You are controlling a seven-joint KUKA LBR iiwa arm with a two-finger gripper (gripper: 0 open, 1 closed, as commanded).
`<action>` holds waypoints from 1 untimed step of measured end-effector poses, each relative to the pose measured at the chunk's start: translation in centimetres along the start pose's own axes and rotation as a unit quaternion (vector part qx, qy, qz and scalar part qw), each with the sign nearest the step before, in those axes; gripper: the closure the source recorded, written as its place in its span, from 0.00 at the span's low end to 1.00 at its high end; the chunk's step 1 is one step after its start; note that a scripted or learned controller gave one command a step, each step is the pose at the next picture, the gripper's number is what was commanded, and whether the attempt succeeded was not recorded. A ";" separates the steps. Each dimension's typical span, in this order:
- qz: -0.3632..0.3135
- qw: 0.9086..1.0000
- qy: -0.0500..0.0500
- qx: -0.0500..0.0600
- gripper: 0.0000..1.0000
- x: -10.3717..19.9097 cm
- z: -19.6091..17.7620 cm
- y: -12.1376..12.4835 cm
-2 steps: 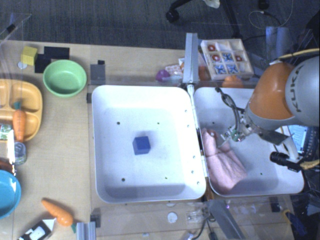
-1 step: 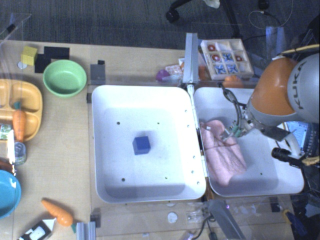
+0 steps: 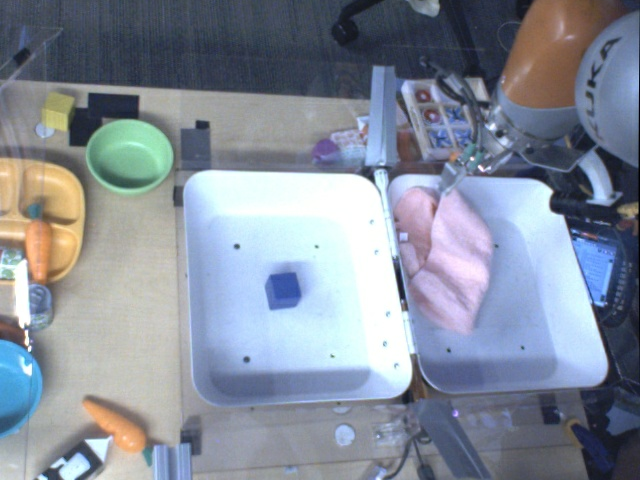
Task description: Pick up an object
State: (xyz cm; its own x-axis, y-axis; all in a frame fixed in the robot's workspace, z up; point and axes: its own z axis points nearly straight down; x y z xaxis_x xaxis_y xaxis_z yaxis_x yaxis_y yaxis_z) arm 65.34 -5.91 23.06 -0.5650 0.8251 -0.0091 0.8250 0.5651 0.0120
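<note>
We see the gripper (image 3: 452,178) at upper right, pinched closed on a corner of the pink cloth (image 3: 447,256), which hangs into the right bin (image 3: 560,288).

The grey KUKA arm with its broad orange band (image 3: 548,38) enters from the upper right corner of the camera view, its rounded grey wrist housing sitting just below the orange section. The arm slants down and to the left, toward the far edge of the right-hand side of the worktop. At its end the slim metal two-finger tool (image 3: 452,180) points down and leftward, its tip low. The thin fingers (image 3: 447,182) lie close together, pinching the top corner of a soft pink cloth (image 3: 450,253), which hangs and drapes downward from the tip. Small cables and fittings cluster around the tool's base beneath the wrist.
</note>
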 end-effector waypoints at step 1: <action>-0.076 0.997 0.000 0.001 1.00 -5.1 1.2 -1.4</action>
